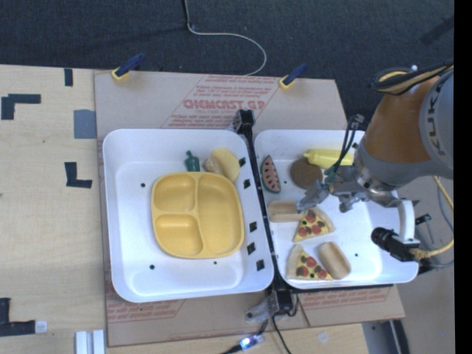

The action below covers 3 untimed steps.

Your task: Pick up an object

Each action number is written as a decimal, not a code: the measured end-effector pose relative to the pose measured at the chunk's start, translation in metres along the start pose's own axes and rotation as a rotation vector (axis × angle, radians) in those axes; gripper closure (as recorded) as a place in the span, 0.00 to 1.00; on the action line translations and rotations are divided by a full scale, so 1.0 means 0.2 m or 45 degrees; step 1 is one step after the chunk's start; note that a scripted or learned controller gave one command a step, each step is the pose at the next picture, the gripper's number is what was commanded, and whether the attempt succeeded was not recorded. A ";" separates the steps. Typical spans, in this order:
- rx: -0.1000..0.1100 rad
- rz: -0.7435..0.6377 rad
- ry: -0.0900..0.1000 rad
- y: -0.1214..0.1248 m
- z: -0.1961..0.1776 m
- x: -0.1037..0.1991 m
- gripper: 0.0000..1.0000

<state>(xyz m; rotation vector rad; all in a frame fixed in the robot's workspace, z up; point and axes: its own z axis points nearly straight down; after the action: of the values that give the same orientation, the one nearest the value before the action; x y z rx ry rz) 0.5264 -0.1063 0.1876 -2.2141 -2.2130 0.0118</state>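
The right bin [387,275] holds toy food: a watermelon slice [270,174], a brown round cookie [301,172], a yellow piece [323,157], a tan stick [283,211], two pizza slices [313,225] [304,265] and a hot dog bun [334,259]. My gripper [327,200] hangs low over the middle of this bin, just above the upper pizza slice and right of the tan stick. Its fingers [310,197] are spread open with nothing between them. The arm covers part of the yellow piece and the bin's right side.
The left bin [110,220] holds a yellow divided plate [198,214], with a small green item [192,161] and a pale yellow item [225,163] behind it. A black divider [254,198] runs between the bins. A black fitting [391,243] juts out by the right bin's edge.
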 end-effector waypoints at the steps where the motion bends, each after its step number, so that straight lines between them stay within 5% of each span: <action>1: -0.013 -0.002 -0.002 0.01 -0.02 0.00 0.00; 3: -0.017 -0.001 -0.007 -0.02 0.48 0.04 0.00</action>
<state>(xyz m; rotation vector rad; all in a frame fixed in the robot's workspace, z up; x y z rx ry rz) 0.5218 -0.0985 0.0924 -2.2221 -2.2238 0.0024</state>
